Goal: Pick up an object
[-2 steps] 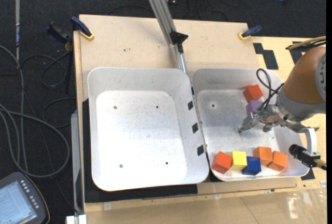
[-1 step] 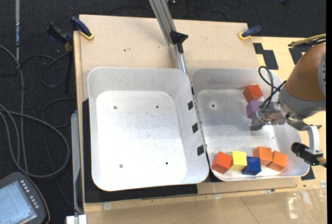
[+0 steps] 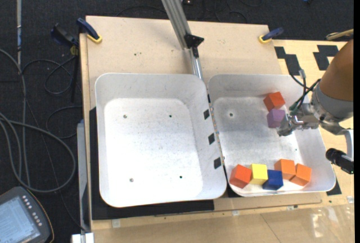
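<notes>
My gripper (image 3: 287, 125) reaches in from the right and hangs low over the right bin (image 3: 247, 140). It sits just right of and below a purple cube (image 3: 275, 117), close to it or touching it. An orange cube (image 3: 274, 100) lies just behind the purple one. Along the bin's front wall lies a row of blocks: an orange one (image 3: 241, 175), a yellow one (image 3: 259, 172), a blue one (image 3: 274, 179), and two more orange ones (image 3: 287, 167) (image 3: 302, 174). Nothing shows between the gripper's tips.
The left bin (image 3: 149, 140) stands beside the right one on the tan bench. A slanted metal pole (image 3: 171, 3) crosses above the far bench edge. Clamps (image 3: 90, 31) (image 3: 270, 35) sit at the far corners.
</notes>
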Robot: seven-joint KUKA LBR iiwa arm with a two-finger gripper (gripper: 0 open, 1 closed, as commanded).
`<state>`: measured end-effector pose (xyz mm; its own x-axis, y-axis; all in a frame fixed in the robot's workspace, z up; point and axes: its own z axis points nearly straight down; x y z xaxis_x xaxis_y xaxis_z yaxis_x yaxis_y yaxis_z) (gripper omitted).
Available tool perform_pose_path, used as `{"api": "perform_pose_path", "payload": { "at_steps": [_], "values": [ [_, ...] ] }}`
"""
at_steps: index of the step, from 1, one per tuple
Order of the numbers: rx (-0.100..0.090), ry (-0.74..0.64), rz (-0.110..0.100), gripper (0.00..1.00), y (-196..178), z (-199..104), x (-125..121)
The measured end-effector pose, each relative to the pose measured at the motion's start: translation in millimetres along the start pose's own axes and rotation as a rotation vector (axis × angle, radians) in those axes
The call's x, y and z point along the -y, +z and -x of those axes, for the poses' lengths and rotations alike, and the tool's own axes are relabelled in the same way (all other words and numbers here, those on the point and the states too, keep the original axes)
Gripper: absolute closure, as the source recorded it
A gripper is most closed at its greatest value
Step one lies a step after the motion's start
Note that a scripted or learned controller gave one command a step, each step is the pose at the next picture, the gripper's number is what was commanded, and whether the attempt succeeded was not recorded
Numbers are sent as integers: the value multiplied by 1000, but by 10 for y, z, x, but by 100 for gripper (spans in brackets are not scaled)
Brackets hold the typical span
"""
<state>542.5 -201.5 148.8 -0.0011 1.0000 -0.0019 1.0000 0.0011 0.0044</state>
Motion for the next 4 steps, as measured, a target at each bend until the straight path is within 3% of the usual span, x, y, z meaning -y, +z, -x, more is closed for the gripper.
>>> {"api": "perform_pose_path", "payload": {
  "at_steps": [1,2,4],
  "values": [
    [1,-1,3,100,-639,23,-12],
    [1,-1,1,100,-922,25,-29],
    [-4,-8,-4,100,-1003,-1149,61]
  ]
}}
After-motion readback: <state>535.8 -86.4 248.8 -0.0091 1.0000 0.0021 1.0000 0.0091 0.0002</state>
